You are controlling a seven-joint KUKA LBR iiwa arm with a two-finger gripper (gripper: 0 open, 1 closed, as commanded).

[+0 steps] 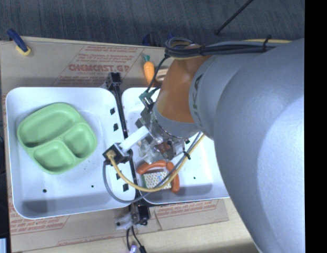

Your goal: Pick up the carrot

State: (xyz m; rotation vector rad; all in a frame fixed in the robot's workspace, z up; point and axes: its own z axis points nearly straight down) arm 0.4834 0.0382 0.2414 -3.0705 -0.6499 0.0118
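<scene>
Pincer (152,147) low in the right bin (205,186), its state impossible to tell. Carrot (148,71) well above it, outside the bins on the cardboard-covered bench (63,62). Just below: orange-handled utensil (159,168). Far left: green divided plate (56,136) in the left bin (26,194).

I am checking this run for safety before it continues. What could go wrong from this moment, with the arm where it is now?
1. The carrot lies on the cardboard beyond the right bin's far rim, while the arm hangs low over that bin; it may be working in the wrong place.
2. Orange items lie in the right bin below the wrist; a grasp there could take one instead.
3. The yellow cable loops across the divider between the bins and might snag.
</scene>
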